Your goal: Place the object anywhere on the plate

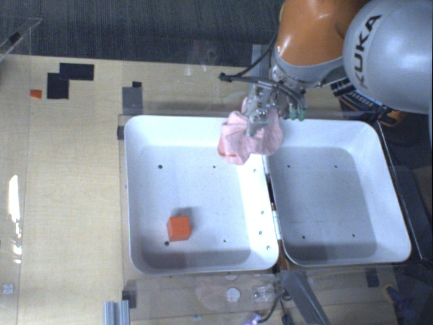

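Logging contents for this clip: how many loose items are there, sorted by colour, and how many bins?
Pink crumpled cloth, hanging from the gripper over the divide between the bins: 1
Orange block, lying in the left bin: 1
White bins, left and right bin: 2
Total: 2 loose items, 2 bins

One fixed camera, mounted above my table [67, 202], looking down at a slant. It takes in both white bins [203, 263] side by side from moderate range. My arm [318, 26] enters from its right.
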`<state>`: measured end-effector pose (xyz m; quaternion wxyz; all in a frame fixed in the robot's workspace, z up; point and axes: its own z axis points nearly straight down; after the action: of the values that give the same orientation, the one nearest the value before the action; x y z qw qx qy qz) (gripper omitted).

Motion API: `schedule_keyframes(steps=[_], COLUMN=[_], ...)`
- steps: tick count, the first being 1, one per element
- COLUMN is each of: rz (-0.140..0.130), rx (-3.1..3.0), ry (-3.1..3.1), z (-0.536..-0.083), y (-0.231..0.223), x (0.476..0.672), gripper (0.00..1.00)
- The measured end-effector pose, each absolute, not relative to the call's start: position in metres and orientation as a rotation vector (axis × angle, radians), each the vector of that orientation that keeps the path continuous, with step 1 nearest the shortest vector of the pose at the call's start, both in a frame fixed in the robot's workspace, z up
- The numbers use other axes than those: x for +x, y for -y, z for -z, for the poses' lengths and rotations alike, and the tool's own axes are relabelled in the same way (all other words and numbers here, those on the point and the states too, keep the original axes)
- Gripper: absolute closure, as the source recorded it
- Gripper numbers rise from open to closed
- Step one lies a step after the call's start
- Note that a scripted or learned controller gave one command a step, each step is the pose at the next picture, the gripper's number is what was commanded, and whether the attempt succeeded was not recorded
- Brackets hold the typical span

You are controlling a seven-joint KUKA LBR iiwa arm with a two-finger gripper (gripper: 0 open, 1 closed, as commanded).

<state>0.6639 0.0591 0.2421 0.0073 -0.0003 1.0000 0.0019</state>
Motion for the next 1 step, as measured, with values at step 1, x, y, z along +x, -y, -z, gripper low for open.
schedule_keyframes(steps=[1], rz=[-0.007], rx=[-0.007], ry=[-3.129], z=[-0.2362], y=[-0.1115], x=[0.665], gripper=[1.0])
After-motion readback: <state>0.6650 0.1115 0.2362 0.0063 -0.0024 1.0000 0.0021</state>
